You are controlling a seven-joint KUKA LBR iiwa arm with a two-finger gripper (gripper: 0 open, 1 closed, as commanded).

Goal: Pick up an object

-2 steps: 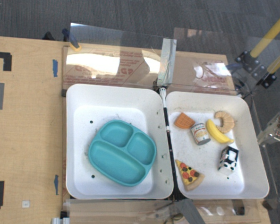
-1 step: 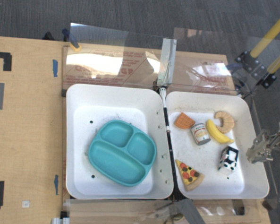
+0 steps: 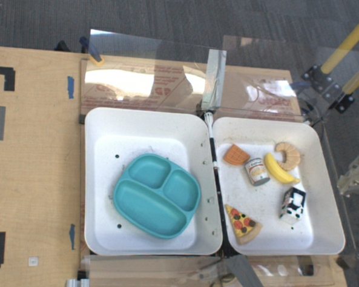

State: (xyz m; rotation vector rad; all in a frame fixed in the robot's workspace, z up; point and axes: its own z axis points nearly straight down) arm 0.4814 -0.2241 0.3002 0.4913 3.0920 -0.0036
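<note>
The right bin [image 3: 328,197] holds several small toy items. An orange wedge [image 3: 236,155] lies near its back left. Beside it a small can [image 3: 257,171] lies tilted, touching a yellow banana [image 3: 279,169]. A tan half-ring pastry [image 3: 288,154] sits just behind the banana. A black-and-white cow-patterned carton [image 3: 293,202] stands toward the right. A pizza slice [image 3: 243,224] lies at the front left of that bin.
The left bin [image 3: 99,165] holds a teal divided plate [image 3: 157,195]. Clear panels [image 3: 213,81] stand behind both bins. A yellow-and-black stand [image 3: 340,52] rises at the back right. Brown bench board [image 3: 27,161] stretches to the left.
</note>
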